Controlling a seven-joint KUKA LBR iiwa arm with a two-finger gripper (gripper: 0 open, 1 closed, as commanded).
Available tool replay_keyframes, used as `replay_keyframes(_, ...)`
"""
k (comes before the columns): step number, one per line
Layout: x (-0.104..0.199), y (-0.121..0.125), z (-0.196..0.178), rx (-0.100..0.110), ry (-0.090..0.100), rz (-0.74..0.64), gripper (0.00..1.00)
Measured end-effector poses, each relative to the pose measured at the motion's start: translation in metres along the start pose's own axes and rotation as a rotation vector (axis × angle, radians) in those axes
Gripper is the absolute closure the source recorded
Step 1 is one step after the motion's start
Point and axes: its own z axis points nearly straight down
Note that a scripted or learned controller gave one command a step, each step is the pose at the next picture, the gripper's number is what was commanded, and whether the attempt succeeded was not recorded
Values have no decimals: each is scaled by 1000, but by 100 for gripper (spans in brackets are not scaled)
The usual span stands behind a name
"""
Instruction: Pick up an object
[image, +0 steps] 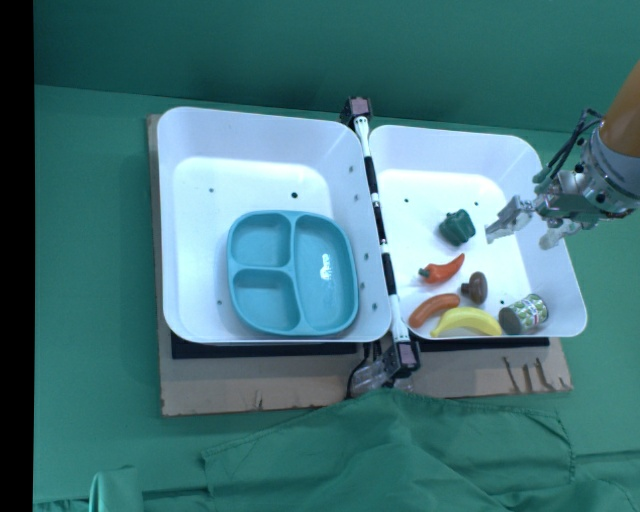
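The right bin (420, 160) holds several toy foods: a green bell pepper (457, 227), a red chili pepper (442, 268), a brown mushroom (475, 287), an orange sausage (432, 309), a yellow banana (467, 322) and a small can (524, 314) lying on its side. My gripper (530, 226) hangs over the right bin's right side, above and to the right of the bell pepper. Its two fingers (507, 219) are spread apart with nothing between them.
The left bin (200, 150) bears a teal three-compartment plate (291, 272). A black-and-white divider bar (377, 215) runs between the bins. Both bins rest on cardboard (200, 390) over green cloth, with folded cloth (400, 450) at the front.
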Motion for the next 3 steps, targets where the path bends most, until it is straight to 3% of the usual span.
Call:
replay_keyframes(1,-34,38,138,-3,-2,0,0)
replay_keyframes(2,15,-21,146,-27,-10,1,0)
replay_keyframes(3,14,-20,134,-31,-12,6,100)
